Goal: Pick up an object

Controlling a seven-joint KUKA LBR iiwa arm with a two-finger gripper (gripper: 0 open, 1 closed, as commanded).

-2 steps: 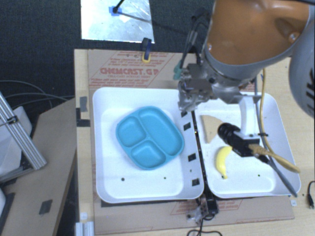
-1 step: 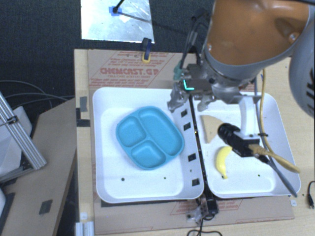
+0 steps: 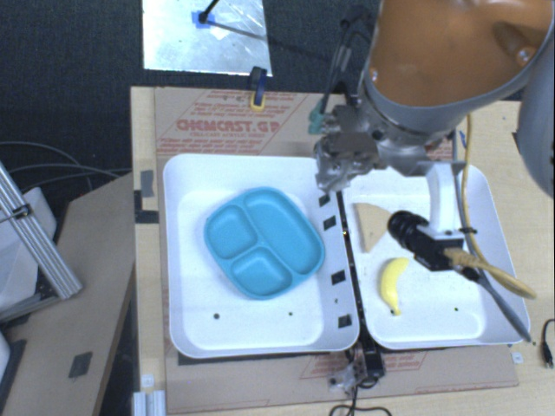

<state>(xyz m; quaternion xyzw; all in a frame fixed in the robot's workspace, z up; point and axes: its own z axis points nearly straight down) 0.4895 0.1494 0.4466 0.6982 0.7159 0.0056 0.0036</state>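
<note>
A blue divided plate lies in the left bin. In the right bin lie a yellow banana, a tan wedge-shaped piece and a black-handled brush with a wooden handle. My gripper hangs over the divider between the two bins, near their far edge, just above and left of the tan wedge. Nothing shows between its tips.
The orange band of the arm fills the upper right. A white upright piece stands in the right bin behind the brush. A cardboard sheet lies under the bins, and a shiny plate lies beyond it.
</note>
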